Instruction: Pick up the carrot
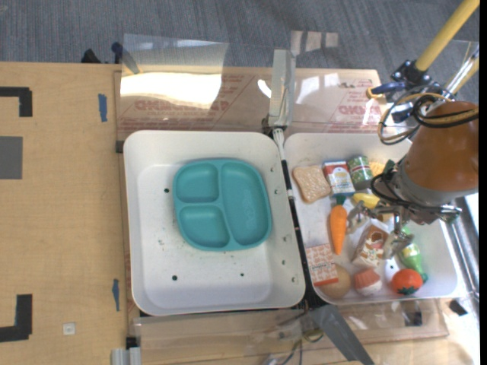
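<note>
The small orange carrot with a green top [337, 228] lies in the right-hand shallow white bin [449, 280], left of centre, its green end pointing toward the far side and its tip toward the near side. A slice of tan toy bread [310, 182] lies just beyond it, and a red-and-white carton [337, 176] and a green can [359, 170] sit further right. A red tomato-like piece [406, 280] rests near the bin's near right corner.

The grey arm with the orange band [449, 154] reaches over the right side of this bin. The two-finger gripper [383, 217] hangs among the items to the right of the carrot, apart from it; the state of its fingers cannot be told.

The left-hand shallow white bin [144, 280] contains a teal three-compartment plastic plate [223, 204] near its centre.
</note>
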You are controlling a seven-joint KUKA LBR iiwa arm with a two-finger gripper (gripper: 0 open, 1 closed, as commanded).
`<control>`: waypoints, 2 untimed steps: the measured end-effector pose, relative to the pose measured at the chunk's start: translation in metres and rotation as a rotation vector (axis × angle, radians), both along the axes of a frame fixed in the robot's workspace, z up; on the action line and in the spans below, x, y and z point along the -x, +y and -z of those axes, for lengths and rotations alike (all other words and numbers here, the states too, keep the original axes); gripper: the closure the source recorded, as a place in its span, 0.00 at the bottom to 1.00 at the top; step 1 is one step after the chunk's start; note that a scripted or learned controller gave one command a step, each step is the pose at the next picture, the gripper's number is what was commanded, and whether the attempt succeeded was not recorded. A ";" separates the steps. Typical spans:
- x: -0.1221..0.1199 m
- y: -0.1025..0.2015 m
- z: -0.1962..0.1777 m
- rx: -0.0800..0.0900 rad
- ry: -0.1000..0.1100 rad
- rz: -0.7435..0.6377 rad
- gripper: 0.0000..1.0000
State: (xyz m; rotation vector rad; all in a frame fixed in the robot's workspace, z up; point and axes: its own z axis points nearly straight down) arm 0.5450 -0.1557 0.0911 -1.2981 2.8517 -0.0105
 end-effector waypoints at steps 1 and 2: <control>0.011 0.055 -0.001 -0.001 -0.005 0.061 0.00; -0.036 0.058 -0.001 -0.001 -0.003 -0.012 0.00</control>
